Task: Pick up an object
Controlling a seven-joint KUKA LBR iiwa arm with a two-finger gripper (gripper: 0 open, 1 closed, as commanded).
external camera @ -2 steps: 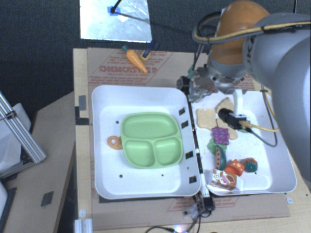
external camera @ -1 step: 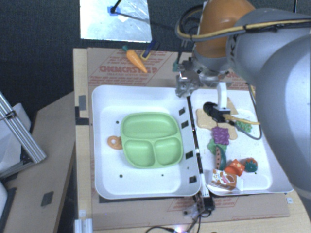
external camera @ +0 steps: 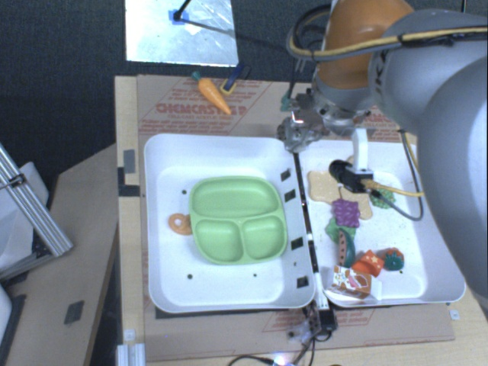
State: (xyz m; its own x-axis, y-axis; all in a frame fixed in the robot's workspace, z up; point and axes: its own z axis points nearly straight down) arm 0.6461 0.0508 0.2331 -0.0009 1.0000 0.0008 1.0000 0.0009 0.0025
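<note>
My gripper (external camera: 296, 134) hangs over the far end of the divider between the two white bins, with nothing seen in it. The right bin (external camera: 427, 269) holds a flat tan slice (external camera: 323, 188), a purple bunch of grapes (external camera: 346, 212), a green and red strip (external camera: 344, 242), an orange-red toy (external camera: 369, 264), a teal piece (external camera: 393, 261) and a printed packet (external camera: 351, 281). In the left bin (external camera: 164, 166) lie a green divided plate (external camera: 236, 219) and a small orange ring (external camera: 180, 223).
An orange carrot (external camera: 213, 95) and a blue-yellow item (external camera: 232, 81) lie on the cardboard behind the bins. A shiny sheet (external camera: 181, 21) sits further back. The big grey arm covers the right bin's far right side.
</note>
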